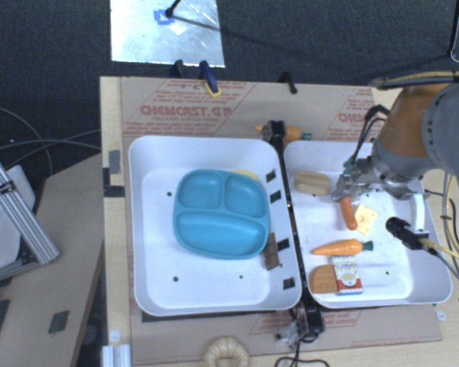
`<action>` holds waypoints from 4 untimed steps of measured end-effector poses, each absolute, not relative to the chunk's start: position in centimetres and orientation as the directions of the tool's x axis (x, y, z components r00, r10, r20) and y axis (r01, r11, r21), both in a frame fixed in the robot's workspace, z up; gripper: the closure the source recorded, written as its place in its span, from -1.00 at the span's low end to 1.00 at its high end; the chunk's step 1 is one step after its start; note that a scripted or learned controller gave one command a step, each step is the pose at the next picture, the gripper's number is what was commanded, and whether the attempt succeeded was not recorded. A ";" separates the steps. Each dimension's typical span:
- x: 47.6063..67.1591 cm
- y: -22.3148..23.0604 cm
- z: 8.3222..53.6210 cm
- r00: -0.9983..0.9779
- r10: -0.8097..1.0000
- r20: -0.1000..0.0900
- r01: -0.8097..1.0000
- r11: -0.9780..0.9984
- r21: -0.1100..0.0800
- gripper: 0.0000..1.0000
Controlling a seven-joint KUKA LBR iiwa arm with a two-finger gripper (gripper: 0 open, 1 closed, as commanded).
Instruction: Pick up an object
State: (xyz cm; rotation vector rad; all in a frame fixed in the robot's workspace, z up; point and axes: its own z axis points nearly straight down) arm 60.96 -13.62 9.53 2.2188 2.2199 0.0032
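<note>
Beyond the red packet [348, 275] and carrot [338, 247] at lower right, the orange sausage [349, 213] lies just frame-below the end effector [350, 192] (its opening impossible to tell), long axis running up-frame.

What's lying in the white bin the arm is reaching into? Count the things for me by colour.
Orange: 2, a carrot and a short stick
Tan: 2, a roll and a piece of toast
Yellow: 1, a cheese slice
Red and white: 1, a small box
Total: 6
</note>
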 end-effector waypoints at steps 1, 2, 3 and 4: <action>61.5 -14.0 15.7 -0.004 1.000 -0.001 1.000 0.004 0.005 1.00; 62.6 -13.8 21.5 -0.005 1.000 -0.001 1.000 0.005 0.006 1.00; 62.7 -13.8 22.5 -0.006 1.000 0.000 1.000 0.006 0.004 1.00; 59.9 -8.7 23.3 -0.008 1.000 0.001 1.000 0.008 0.000 1.00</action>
